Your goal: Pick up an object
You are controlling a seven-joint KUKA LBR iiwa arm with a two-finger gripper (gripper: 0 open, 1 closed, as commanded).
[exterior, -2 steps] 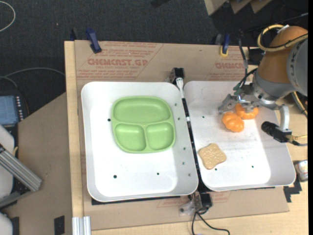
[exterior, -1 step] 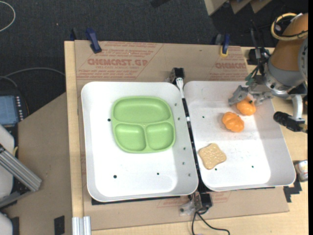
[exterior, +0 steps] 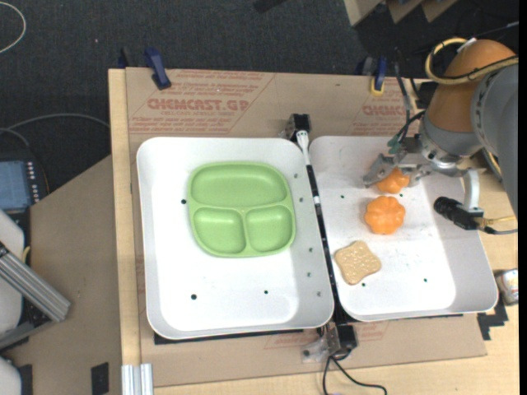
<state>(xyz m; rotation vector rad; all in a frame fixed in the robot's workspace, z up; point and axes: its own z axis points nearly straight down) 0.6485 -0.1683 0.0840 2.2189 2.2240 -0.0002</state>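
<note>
A small orange object (exterior: 394, 181) sits in the upper part of the right bin (exterior: 428, 295), directly under the end effector (exterior: 395, 168), whose fingers straddle it. Whether they are clenched on it I cannot tell. The grasp seems under way; next comes a lift.

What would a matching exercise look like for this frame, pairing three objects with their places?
Things:
1. green divided tray
2. orange pumpkin-shaped toy
3. tan cracker

Places:
A. right bin, near its front left part
B. left bin, middle
C. right bin, middle, just in front of the pincer

Pairs: 1-B, 2-C, 3-A
</note>
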